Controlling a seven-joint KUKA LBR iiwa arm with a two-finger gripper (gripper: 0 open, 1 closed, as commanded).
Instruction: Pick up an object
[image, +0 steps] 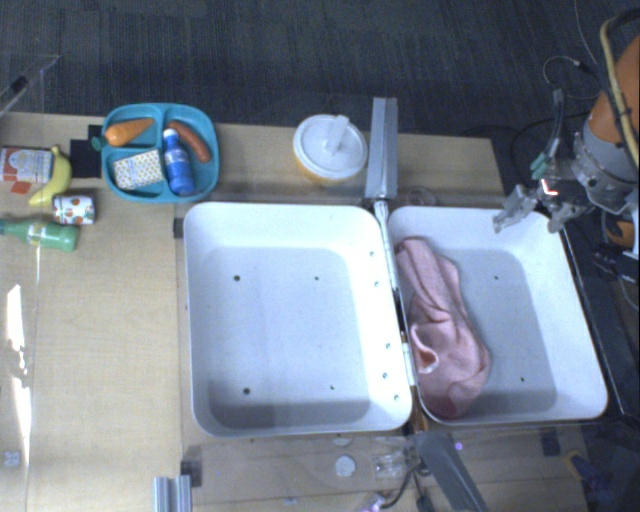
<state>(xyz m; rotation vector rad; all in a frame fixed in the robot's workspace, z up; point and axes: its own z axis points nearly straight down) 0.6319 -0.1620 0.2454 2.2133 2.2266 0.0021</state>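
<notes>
Claw (534, 206) hovers over the right bin's (560, 400) far corner, fingers apart and empty; pink cloth (440, 325) lies against that bin's left wall, so I'd say it's approaching, needing a reach leftward and down

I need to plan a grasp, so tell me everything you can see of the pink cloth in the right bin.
The pink cloth looks like soft fabric, crumpled into a long bundle with folds and a rolled lip near its lower middle. It lies flat on the floor of the right bin, along the bin's left wall, running from near the top edge down to the bottom left corner. Only the bin touches it; the gripper is apart, at the bin's upper right rim.
</notes>
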